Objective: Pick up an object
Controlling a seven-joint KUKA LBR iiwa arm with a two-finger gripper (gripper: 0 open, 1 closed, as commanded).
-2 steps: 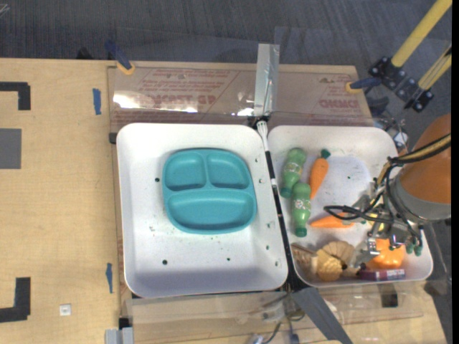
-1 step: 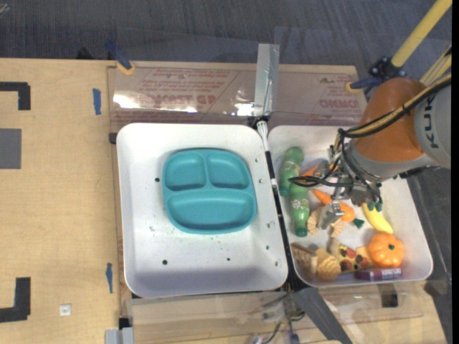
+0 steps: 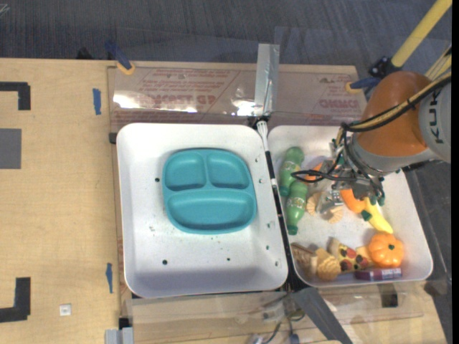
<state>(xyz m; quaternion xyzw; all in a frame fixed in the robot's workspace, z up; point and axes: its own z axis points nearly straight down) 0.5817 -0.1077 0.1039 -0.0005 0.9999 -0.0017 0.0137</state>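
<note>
The arm reaches in from the right, its orange band above the right bin. My gripper hangs low in the middle of that bin, over a small pale item. To its left lie two green bottle-shaped toys. On its right sit an orange piece and a yellow banana-like toy. An orange pumpkin rests at the front right of the bin. Along the front wall lie a cookie-like toy and other small food toys.
The left bin carries a teal divided plate. A metal post stands behind the seam between the bins. Cables loop around the wrist. A yellow pole crosses the top right corner.
</note>
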